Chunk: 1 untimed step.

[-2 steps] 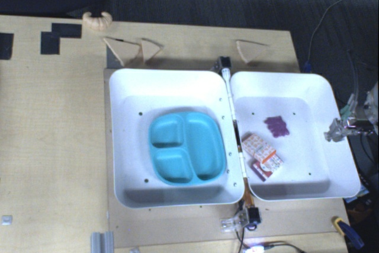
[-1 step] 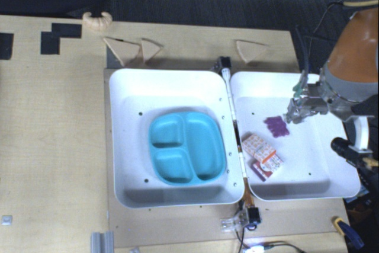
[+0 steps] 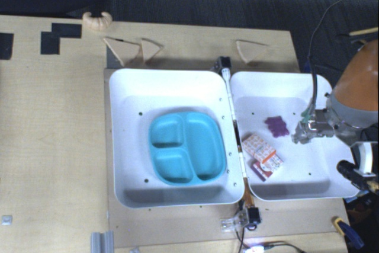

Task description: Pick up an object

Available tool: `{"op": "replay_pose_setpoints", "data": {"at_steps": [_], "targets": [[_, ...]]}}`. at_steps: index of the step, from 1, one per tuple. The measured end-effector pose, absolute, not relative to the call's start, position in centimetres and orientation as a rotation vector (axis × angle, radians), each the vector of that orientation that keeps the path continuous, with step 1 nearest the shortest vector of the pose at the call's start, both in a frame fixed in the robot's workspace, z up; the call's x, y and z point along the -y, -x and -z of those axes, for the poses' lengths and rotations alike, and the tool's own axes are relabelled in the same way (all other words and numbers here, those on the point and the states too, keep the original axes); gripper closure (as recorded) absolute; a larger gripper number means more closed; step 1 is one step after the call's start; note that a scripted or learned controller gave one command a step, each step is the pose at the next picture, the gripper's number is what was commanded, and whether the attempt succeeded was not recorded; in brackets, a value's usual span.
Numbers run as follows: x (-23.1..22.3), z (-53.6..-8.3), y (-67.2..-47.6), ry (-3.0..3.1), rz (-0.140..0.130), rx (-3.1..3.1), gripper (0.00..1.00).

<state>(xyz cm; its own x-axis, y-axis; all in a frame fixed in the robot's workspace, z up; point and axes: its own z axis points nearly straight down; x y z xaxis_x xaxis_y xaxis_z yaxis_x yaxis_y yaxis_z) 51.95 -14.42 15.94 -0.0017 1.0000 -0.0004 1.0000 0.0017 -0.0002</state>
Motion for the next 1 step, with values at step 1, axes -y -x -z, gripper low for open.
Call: {"op": "replay_pose_setpoints", "data": {"at_steps": [1], "targets": [[12.55, -11.08, -55.53, -2.216, -0.002, -2.226, 1.0]]}}
